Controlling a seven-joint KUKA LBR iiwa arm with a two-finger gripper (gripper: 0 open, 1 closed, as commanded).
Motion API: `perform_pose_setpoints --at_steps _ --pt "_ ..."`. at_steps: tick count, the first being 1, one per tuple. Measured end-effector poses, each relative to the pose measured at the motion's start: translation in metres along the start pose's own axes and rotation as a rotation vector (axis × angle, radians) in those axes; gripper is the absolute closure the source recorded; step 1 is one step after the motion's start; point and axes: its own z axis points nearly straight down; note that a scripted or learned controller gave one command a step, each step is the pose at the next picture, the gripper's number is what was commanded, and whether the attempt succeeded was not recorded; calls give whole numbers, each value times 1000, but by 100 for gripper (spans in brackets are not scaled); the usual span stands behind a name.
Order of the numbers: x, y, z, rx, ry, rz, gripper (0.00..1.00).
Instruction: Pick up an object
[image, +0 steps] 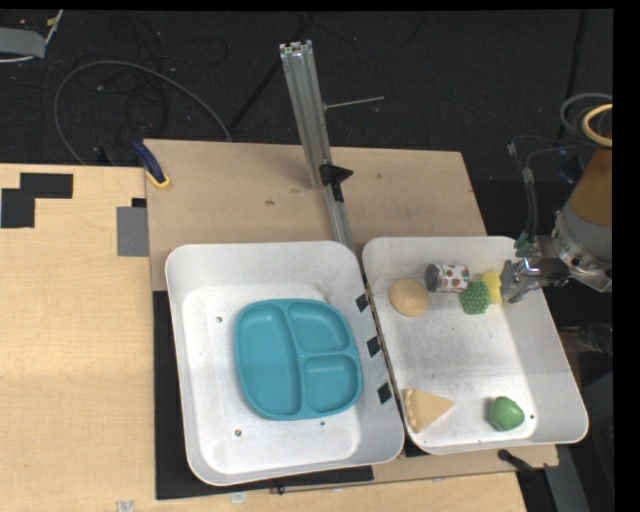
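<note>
The right bin (455, 398) holds a tan round bread roll (408, 297), a small patterned can lying on its side (448, 277), a bumpy green and yellow toy (479, 294), a tan wedge (427, 408) and a green pepper-like piece (506, 413). My gripper (516, 279) hangs at the bin's right rim, just right of the green and yellow toy. The arm's orange band (594, 190) sits above it at the right edge. Nothing shows between the fingers.
The left bin (200, 300) carries a teal divided tray (297, 356). A metal post (310, 120) rises behind the bins. Black clips (372, 345) sit along the seam between the bins. Cables lie on the dark floor at the back.
</note>
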Motion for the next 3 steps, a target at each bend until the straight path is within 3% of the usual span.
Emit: perform_pose_setpoints --at_steps 1,3 --pt "-1 0 -7 3 1 0 100" --pt "100 10 4 5 2 -2 100"
